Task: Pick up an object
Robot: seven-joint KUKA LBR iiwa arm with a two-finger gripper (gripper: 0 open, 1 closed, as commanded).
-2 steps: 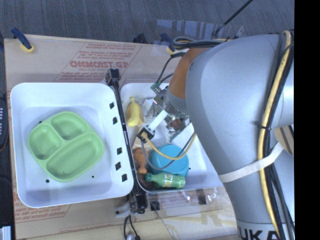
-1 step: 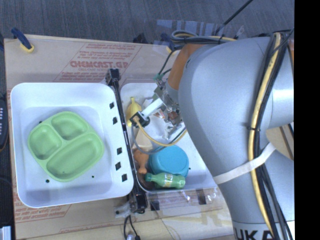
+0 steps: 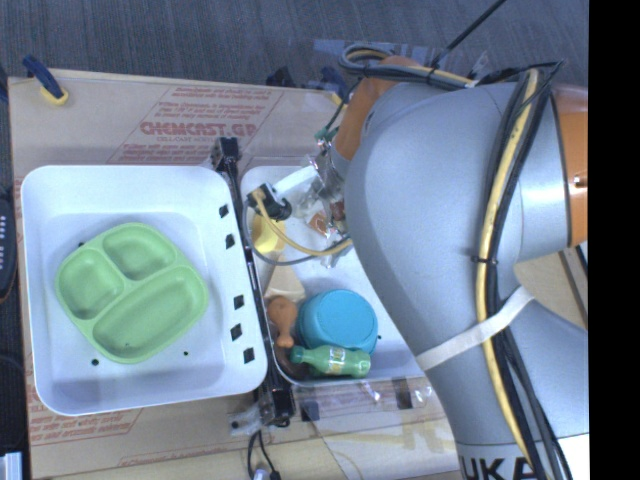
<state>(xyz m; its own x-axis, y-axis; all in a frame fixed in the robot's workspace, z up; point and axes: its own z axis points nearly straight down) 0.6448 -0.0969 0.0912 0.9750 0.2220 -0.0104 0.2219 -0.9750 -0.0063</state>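
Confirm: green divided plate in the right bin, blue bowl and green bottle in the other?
Wrong on one point: the camera view shows the green plate in the left bin. The blue bowl and green bottle lie in the right bin, as stated.

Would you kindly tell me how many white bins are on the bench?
2. The left bin holds a green divided plate; the right bin, beside it, is largely covered by the arm, so objects inside may be hidden.
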